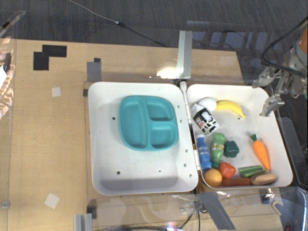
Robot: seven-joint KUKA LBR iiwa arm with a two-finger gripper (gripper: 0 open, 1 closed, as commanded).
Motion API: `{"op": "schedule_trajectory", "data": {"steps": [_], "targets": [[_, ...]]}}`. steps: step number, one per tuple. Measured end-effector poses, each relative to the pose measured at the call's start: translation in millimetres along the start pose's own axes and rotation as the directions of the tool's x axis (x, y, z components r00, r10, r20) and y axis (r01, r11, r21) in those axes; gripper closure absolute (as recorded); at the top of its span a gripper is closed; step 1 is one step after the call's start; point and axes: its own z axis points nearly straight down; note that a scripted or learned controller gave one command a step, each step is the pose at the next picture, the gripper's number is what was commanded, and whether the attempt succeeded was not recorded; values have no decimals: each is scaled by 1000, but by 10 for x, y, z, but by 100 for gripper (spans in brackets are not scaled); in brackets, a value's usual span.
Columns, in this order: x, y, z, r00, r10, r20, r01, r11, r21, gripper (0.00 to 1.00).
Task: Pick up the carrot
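We judge the tapered orange plastic carrot (261,154), at four o'clock in its bin, light, stiff, slick; grip mid-body. Claw (272,104): cannot tell.

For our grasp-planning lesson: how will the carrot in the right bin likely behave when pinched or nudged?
The carrot looks like a moulded toy, so probably stiff and light. Its smooth, tapering body may slip out of a pinch near the narrow end. Being round, it could roll if nudged sideways, though the bin wall close beside it and the green vegetable at its tip may stop it.
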Motion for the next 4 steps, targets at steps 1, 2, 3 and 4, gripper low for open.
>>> {"op": "schedule_trajectory", "data": {"steps": [1,2,3,4], "targets": [[286,-84,1312,997,-77,-12,77,997,-5,0],[561,-203,1852,1000,-15,7,15,1000,2,0],[523,-190,1715,1000,-22,15,22,1000,5,100],[1018,-233,1841,972,-237,8,236,972,5,100]]}}
